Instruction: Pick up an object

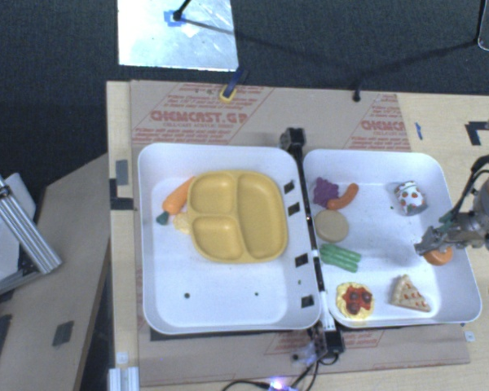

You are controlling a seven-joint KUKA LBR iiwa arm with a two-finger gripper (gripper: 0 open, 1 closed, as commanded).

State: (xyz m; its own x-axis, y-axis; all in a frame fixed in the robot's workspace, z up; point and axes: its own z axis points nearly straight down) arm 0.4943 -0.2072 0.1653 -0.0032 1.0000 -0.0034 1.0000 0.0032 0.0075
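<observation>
My gripper (434, 243) hangs low over the right edge of the right bin (375, 165), reaching in from the right. A small orange object (439, 257) lies directly beneath its tip, partly covered by it. I cannot tell whether the two touch. Around them in this bin lie a white and red toy (407, 197), a pizza slice (410, 293), a yellow disc with red topping (355, 299), green beans (340, 257), a tan round cookie (332, 226), purple grapes (325, 191) and a small sausage (345, 195).
The left bin (220, 300) holds a yellow divided plate (232, 216) with a carrot (176, 197) against its left side. A black hinge strip (303, 210) joins the bins. A metal frame (12, 218) stands at far left.
</observation>
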